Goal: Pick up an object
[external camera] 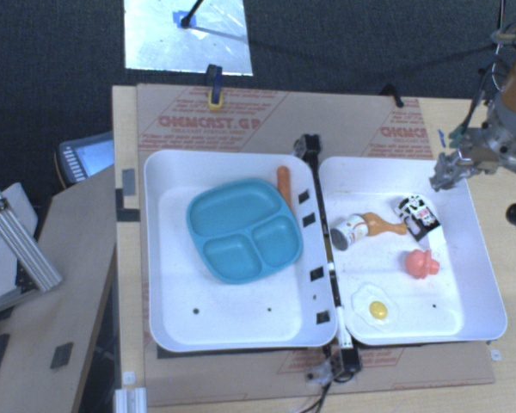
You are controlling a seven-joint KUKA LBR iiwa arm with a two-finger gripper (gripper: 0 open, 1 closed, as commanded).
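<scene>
The right bin (464,317) holds a black and white cow toy (416,212), an orange-necked bottle-shaped toy (367,225) lying on its side, a pink toy (421,263) and a fried egg toy (375,305). In the left bin (168,317) lies a blue divided plate (243,229), with an orange sausage-shaped toy (284,184) at its far right edge. My gripper (448,171) hangs over the right bin's far right corner, up and to the right of the cow toy. Nothing is seen between its fingers.
A black divider with clips (320,239) runs between the two bins. A yellow clamp (215,89) sits at the bench's far edge below a shiny metal sheet (187,24). A grey device (82,158) lies off the bench's left side.
</scene>
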